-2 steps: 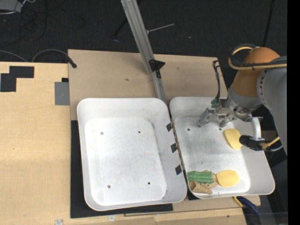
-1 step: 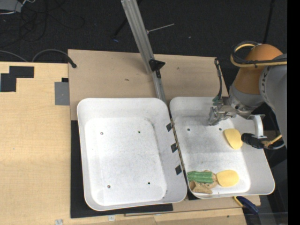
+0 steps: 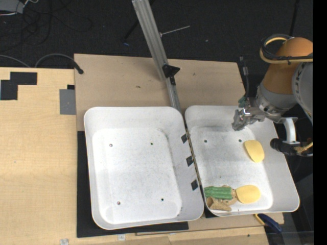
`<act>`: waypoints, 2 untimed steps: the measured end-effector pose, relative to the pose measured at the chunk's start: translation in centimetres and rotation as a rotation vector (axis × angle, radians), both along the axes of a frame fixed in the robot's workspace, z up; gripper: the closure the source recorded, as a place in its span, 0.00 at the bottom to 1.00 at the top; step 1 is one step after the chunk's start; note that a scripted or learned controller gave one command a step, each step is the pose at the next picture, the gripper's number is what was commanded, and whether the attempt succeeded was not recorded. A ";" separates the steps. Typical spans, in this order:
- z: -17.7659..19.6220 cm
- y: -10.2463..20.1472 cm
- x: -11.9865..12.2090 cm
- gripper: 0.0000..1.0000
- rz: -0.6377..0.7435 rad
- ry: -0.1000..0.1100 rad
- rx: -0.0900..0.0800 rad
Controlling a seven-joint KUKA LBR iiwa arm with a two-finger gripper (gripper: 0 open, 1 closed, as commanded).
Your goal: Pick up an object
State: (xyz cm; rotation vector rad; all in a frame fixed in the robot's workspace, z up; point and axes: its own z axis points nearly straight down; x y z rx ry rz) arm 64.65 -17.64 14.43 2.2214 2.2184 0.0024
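Above the far corner of the right-hand bin [image 3: 286,198], the gripper [image 3: 240,120] hung low over bare white floor, and nothing showed between its tips; whether it was wide or narrow could not be told from this slant. The grey arm [image 3: 278,86] with its orange band reached in behind it from the right. Nearest the gripper, a little toward the near side of that bin and close to its right wall, lay a yellow oval piece [image 3: 254,150], apart from everything else. Farther off, along the bin's near wall, sat a cluster: a green toy [image 3: 218,192], a tan lump [image 3: 220,204] tucked just under it, and a second yellow piece [image 3: 248,193] touching or nearly touching the green toy's end. The left-hand bin [image 3: 97,137] sat alongside, its wall meeting the right-hand bin's. By my judgement the step in hand was the approach, with no object yet taken. The lone yellow oval looked the sounder target, since it had room on all sides for both tips. To do it well the gripper probably needed to centre over the oval, straddle its narrow width, and descend close to the floor before closing. Its rounded, low shape might slip out of a shallow pinch. The cluster risked a crowded, glancing grip.
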 end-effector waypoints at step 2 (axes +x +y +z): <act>8.9 -0.5 0.6 1.00 0.002 -0.001 -0.001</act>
